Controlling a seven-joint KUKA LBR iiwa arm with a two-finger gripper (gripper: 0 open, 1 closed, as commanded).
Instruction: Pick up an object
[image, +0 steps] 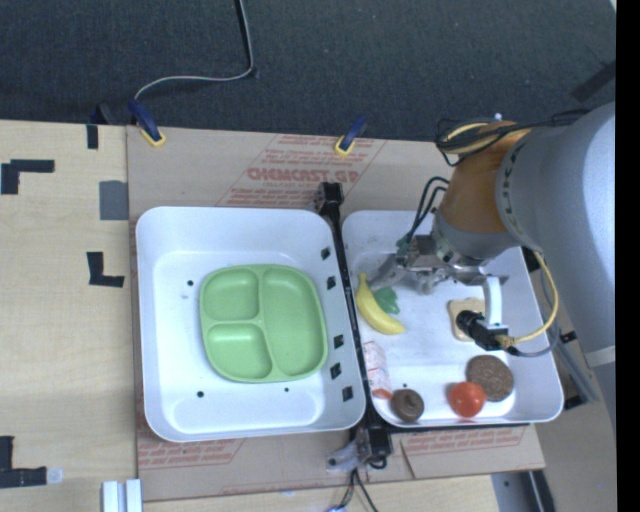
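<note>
Above right bin (540, 405) — gripper (385, 272), banana (378, 310)

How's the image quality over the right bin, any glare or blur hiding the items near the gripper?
Camera view: lighting is even and soft, with no harsh glare on the right bin. The banana reads sharp; the gripper area is cluttered and slightly soft. The arm at the right edge looks large and somewhat blurred, shading the bin beneath it.

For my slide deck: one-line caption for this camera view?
Arm's tool low in the right bin near a banana; green tray in the left bin.
</note>
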